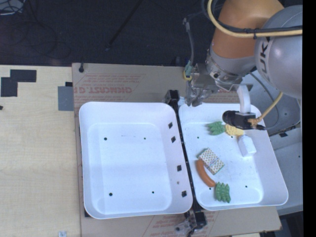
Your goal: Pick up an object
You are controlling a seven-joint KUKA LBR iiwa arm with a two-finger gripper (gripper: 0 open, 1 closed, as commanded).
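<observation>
Worktop (pixel 34 147) of pale wood fills the left side, seen from above at a slant, with a sheet of brown cardboard (pixel 148 80) printed in red lettering lying on it. A large grey robot arm (pixel 284 48) with an orange band reaches in from the upper right. Two shallow white bins sit side by side on the cardboard, long edges touching. The left bin (pixel 128 162) shows a bare white floor with a few small dark dots. The right bin (pixel 256 181) holds all the loose objects that could be picked up. The pincer (pixel 195 98) hangs over the far left corner of the right bin, close to the seam between the bins and well apart from most of the objects; whether it is released or clenched cannot be told from this angle. Near the middle of the right bin lies a small box (pixel 211 160) with a white and yellow checked pattern, tilted on the diagonal. Just beside it, toward the near edge, lies an orange sausage-shaped piece (pixel 206 174). At that piece's near end sits a green bumpy toy (pixel 222 192). Toward the far side lies a green leafy toy (pixel 215 128), with a yellow piece (pixel 233 131) just to its right, partly covered by robot hardware. A small white block (pixel 246 146) lies near the yellow piece.
</observation>
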